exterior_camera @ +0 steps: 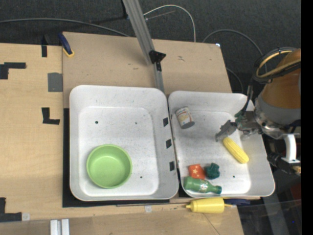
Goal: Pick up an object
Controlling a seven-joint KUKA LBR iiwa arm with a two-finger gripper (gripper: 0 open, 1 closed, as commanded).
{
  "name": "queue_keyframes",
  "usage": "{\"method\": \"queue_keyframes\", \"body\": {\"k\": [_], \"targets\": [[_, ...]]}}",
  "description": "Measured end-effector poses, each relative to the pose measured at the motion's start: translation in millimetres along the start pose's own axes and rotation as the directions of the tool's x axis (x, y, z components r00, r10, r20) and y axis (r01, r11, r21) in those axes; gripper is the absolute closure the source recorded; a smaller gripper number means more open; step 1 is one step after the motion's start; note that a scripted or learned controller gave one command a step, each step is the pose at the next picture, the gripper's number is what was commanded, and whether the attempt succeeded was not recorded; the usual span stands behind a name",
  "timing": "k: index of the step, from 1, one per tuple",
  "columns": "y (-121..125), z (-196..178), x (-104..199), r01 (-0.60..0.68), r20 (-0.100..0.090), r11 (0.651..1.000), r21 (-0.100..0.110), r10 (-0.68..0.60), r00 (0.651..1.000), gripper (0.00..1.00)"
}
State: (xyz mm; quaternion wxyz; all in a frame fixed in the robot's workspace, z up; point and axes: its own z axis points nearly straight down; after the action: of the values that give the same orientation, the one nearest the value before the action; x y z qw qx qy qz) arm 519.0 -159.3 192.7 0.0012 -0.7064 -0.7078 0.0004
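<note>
My gripper (235,132) hangs over the right side of the right bin (254,180), open, with nothing between its fingers. Just below it lies a yellow corn cob (236,150), slanted, its upper end close under the gripper. A small grey can (184,117) stands at the bin's upper left. Near the front edge sit a red piece (196,171), a dark green piece (212,170) and a green bottle (201,185) lying on its side.
The left bin (117,99) holds a green bowl (109,166) at its front left. A yellow bottle (207,205) lies on the bench just in front of the right bin. A grey pole (142,26) slants down to the bins' back edge.
</note>
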Motion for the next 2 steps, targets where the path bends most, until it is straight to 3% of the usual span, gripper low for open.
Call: {"method": "queue_keyframes", "body": {"k": [1,2], "targets": [[0,0,0,0.0,0.0,1.0,0.0,0.0,1.0,0.0],[8,59,3,0.0,0.0,1.0,0.005,0.0,1.0,0.0]]}}
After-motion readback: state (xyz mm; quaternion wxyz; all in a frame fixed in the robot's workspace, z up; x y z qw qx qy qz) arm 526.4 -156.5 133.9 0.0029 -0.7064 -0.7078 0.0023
